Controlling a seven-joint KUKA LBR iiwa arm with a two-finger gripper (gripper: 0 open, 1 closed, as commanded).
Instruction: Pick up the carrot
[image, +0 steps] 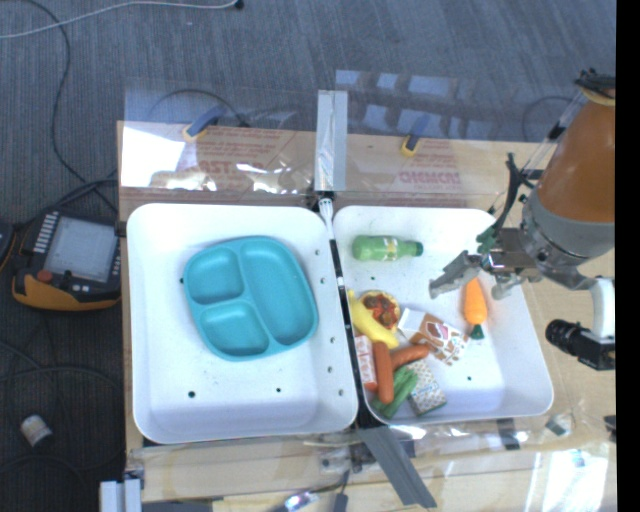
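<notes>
The carrot (475, 302) is a short orange toy with a green tip pointing toward the front; it lies in the right bin (525, 385) near the bin's right side. My gripper (468, 287) hovers right over its upper end, at the end of the grey arm with the orange band. The fingers (447, 279) are spread wide and open. The carrot sits in the gap between them, and neither finger visibly touches it.
A green bottle (386, 248) lies at the back of the right bin. A pile of toy food (395, 360) with a yellow banana (367, 321) and a snack packet (443, 339) fills its front left. The left bin (150, 330) holds a blue divided plate (250, 295).
</notes>
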